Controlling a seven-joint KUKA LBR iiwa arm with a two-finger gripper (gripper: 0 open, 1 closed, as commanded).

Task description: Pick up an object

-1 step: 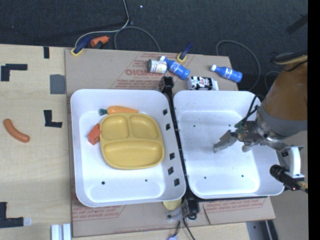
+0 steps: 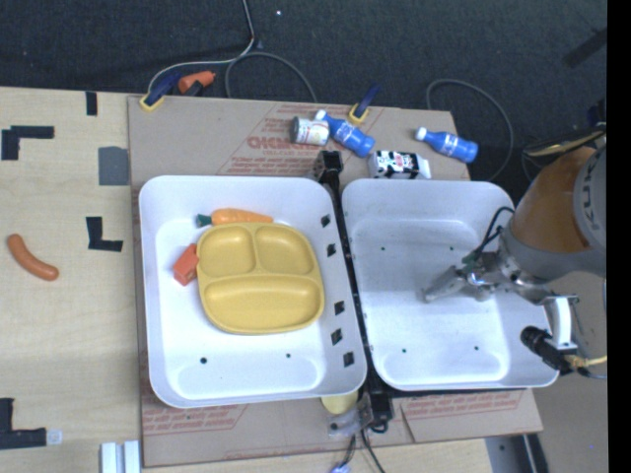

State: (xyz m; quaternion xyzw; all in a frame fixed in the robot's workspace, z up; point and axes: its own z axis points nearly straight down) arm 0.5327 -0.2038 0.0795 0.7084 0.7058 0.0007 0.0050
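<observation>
My gripper hangs low over the right bin, near its middle and pointing left, on the grey arm that comes in from the right. In the left bin lies a yellow divided plate. An orange carrot rests along the plate's far edge, and a red-orange piece sits at its left side. My gripper is well to the right of all three, across the wall between the bins.
Behind the bins on the cardboard lie a white bottle, two blue bottles and a black-and-white carton. A sausage toy lies on the bench far left. Cables and clamps run along the back.
</observation>
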